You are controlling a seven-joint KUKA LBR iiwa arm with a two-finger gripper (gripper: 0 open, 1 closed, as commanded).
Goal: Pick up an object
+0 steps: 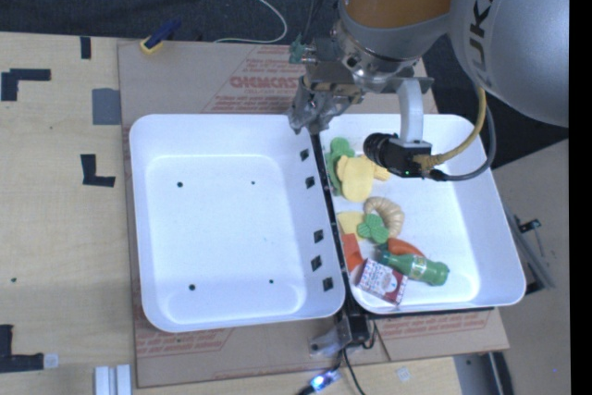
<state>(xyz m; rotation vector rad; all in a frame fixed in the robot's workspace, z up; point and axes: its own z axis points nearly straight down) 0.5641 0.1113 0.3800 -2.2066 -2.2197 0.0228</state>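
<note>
A fixed overhead view of a bench covered by a cardboard sheet (185, 74) printed in red, bearing two shallow white bins set side by side. The left bin (148, 227) shows a bare floor marked by a few dark dots. Along the seam between the bins runs a row of small black clips. The gripper (311, 114) hangs over the far end of this seam, just above the rims, and its fingers appear drawn together with nothing visible between them, though the tips are small and dark in this view. The right bin (481, 208) carries all the loose objects, gathered against its left wall: a green piece (340, 149) nearest the far edge, a yellow toy (356, 174) touching it, a second yellow piece (348, 222) and an orange carrot-like piece (351, 250) beside the wall, a tan ring (386, 210) with a green leafy piece (374, 228) against it, then a red-patterned packet (380, 280) and a green bottle (421, 269) at the near edge. The bottle's long axis runs roughly left to right. The nearest candidates, the green piece and the yellow toy, lie just toward the near edge and slightly right of the jaws, so the coming move probably calls for a short shift into the right bin before descent. The grey arm (518, 5), with its orange band, enters from the right.
</note>
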